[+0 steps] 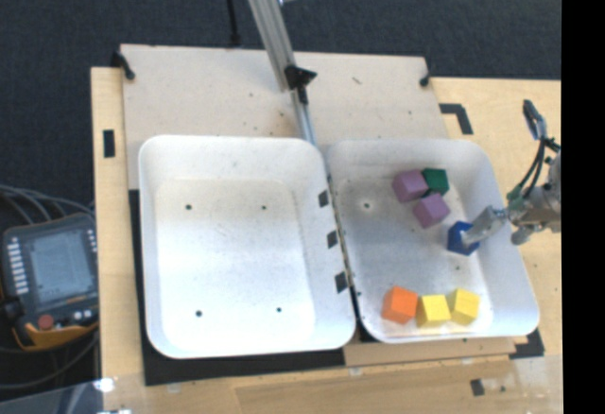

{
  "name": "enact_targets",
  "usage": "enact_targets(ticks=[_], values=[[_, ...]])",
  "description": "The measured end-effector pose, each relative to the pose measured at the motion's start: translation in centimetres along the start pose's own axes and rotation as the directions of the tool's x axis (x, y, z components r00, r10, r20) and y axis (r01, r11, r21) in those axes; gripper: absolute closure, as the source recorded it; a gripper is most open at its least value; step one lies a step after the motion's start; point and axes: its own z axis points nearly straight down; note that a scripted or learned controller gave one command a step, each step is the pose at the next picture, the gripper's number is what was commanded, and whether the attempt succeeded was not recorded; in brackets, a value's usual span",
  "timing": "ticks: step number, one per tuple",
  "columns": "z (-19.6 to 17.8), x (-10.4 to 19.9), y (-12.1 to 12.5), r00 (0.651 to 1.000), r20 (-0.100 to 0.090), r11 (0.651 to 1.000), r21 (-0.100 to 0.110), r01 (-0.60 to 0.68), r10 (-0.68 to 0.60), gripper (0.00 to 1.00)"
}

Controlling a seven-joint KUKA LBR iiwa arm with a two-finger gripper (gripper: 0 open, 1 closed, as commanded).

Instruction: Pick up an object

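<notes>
The right bin (378,176) holds several small blocks. Two purple blocks (409,184) (431,209) and a green block (435,180) cluster at its back. An orange block (400,304) and two yellow blocks (434,310) (465,305) line up along its front wall. A blue block (460,238) lies near the right wall. My gripper (479,227) reaches in from the right over the bin's rim, with its tip touching or just over the blue block's right side. The arm behind it is cut off by the view's edge.
The left bin (236,242) sits beside the right one, sharing a middle divider. A slanted metal pole (269,20) rises from the back of the bench. A teach pendant (52,270) lies off the bench at far left.
</notes>
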Motion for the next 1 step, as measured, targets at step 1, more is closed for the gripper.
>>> enact_targets(ticks=[1], values=[[-0.01,0.0,0.01,1.0,0.0,1.0,-0.001,-0.002,0.002,0.0]])
